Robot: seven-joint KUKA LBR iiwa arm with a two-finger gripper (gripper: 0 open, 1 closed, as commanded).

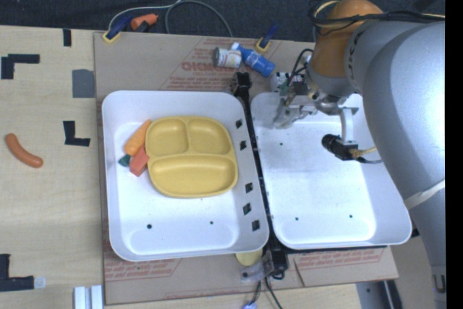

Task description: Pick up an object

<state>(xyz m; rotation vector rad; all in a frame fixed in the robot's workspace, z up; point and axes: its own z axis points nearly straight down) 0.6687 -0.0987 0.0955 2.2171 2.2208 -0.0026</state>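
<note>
Pincer (283, 114) low over right bin (325, 217), nothing visibly gripped, opening cannot be told; advisable: shift left to yellow tray (192, 155), close across its rim.

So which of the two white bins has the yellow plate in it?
The left bin; the yellow divided plate lies in it, away from the arm.

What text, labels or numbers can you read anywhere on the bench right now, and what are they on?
Red printing on the cardboard sheet above the left bin: too blurred to read.
Red printing on the cardboard edges below both bins, by the right bin: too small to read.
Label on the small bottle: blurred, unreadable.
Yellow divided plate: no text seen.
</note>
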